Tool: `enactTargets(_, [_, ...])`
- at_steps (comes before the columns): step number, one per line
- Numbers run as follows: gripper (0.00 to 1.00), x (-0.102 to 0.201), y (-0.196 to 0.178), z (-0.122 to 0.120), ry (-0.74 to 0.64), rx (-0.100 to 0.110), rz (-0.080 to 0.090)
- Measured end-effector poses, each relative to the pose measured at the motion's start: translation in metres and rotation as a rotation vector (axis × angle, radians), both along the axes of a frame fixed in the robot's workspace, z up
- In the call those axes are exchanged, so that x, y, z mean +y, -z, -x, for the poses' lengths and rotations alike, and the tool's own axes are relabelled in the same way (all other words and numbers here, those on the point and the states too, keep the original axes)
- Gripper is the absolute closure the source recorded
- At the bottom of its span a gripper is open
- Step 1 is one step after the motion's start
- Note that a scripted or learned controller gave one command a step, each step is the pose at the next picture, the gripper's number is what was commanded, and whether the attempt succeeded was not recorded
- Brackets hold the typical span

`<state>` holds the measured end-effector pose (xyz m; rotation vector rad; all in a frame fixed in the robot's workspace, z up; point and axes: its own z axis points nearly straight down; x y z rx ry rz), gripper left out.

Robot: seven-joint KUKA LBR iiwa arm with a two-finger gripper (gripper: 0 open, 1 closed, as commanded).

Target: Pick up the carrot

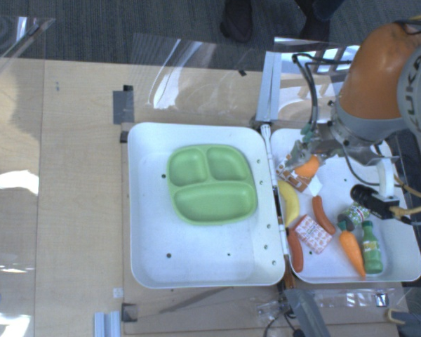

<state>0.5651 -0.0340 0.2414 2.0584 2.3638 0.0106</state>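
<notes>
We see the arm [386, 76] entering from 3 o'clock, its bulk covering the far part of the right bin [407, 272]. The pincer [300, 161] sits low over that bin's 10 o'clock corner, above an orange item [307, 168] — we cannot tell how far apart it stands or whether it grips anything.

The carrot [351, 251] lies toward 5 o'clock in the right bin, tip toward the near rim, just beside a green bottle [370, 248] on its 3 o'clock side. A red-and-white packet [313, 233], two sausages [323, 215] and a banana [289, 201] crowd the 9 o'clock side.

The left bin [147, 258] holds a green divided plate [212, 184] — open floor surrounds it. The worktop [56, 188] lies bare at 9 o'clock.
</notes>
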Motion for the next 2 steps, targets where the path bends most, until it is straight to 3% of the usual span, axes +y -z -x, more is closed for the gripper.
enactTargets(1, [1.0, 0.001, -0.011, -0.002, -0.004, -0.006, 0.0])
enactTargets(2, [1.0, 0.044, 0.039, -0.015, -0.485, 0.004, 0.003])
